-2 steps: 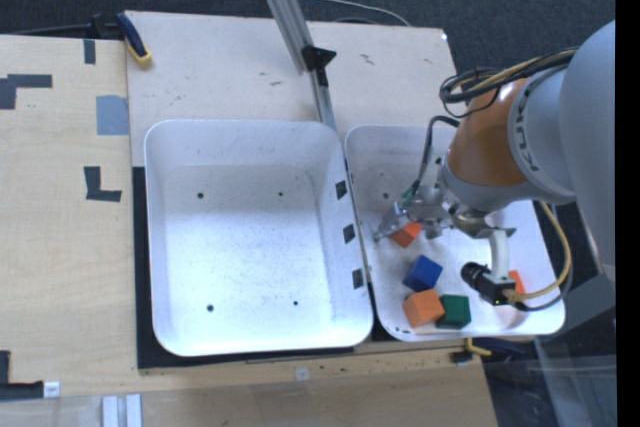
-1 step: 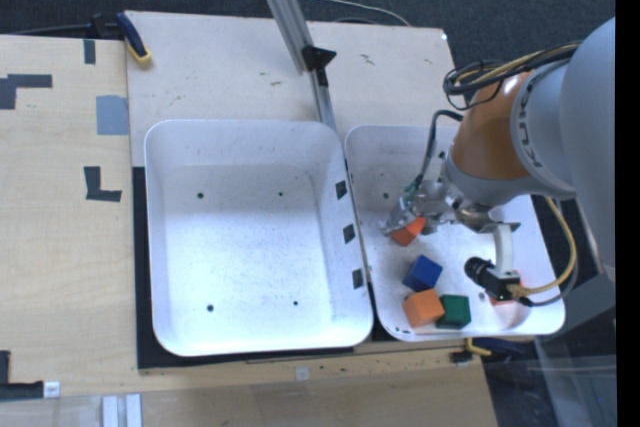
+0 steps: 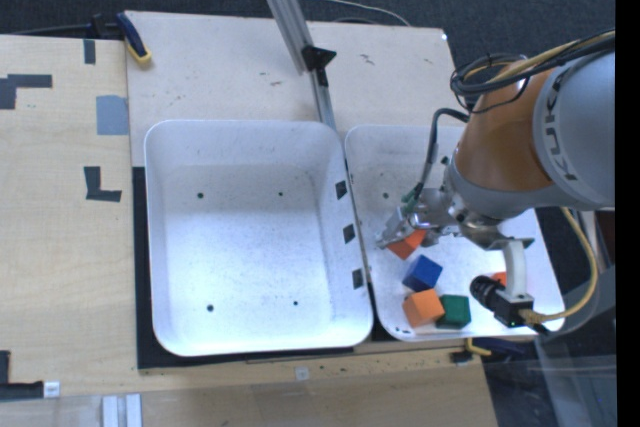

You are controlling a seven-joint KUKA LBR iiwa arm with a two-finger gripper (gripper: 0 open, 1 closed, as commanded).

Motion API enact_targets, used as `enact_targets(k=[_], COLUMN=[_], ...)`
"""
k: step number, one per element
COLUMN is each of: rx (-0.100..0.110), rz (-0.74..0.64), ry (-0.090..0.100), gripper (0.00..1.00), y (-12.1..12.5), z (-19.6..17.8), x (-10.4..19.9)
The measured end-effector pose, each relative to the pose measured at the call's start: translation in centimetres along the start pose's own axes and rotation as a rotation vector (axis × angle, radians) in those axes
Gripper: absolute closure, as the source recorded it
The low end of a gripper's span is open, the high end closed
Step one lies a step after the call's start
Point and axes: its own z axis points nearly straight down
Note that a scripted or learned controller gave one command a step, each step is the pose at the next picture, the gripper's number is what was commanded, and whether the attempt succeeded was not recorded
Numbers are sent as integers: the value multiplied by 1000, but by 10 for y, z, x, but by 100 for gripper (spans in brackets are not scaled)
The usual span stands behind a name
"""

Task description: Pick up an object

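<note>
My gripper (image 3: 404, 229) is low inside the right bin (image 3: 372, 165), near its middle left. A red-orange block (image 3: 406, 246) lies right under the gripper tip, partly covered by it. Just below lies a blue block (image 3: 425, 272). An orange block (image 3: 423, 306) and a green block (image 3: 455, 311) sit side by side at the bin's front edge. The grey and orange arm (image 3: 510, 150) covers the bin's right half.
The left bin (image 3: 160, 215) stands beside the right one, sharing a wall. A metal rail (image 3: 285, 10) slants down from the top to the bins' junction. A black cable fitting (image 3: 495, 298) on the arm hangs over the right bin's front right corner.
</note>
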Motion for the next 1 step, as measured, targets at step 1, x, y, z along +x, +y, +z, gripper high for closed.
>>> enact_targets(k=[1], rx=[5], rz=[-5], ry=[0], gripper=[100], y=[0], z=[5], x=[100])
